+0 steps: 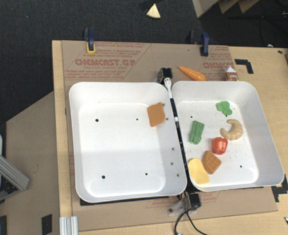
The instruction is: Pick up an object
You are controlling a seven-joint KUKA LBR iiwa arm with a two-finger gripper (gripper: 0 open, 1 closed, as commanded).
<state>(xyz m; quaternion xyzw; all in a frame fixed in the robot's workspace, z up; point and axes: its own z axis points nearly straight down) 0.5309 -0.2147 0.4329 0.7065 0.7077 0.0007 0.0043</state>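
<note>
Whether the pincer is clenched or released cannot be told; the likely targets lie in the right bin (261, 131), the arm's side. The waffle (212, 162) touches the yellow slice (198, 171), with the red piece (219, 145) just beside; a grab there may well pinch two or knock one away.

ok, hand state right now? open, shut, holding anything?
Hand: cannot be told. The brown slice lies loose in the left bin.
</note>
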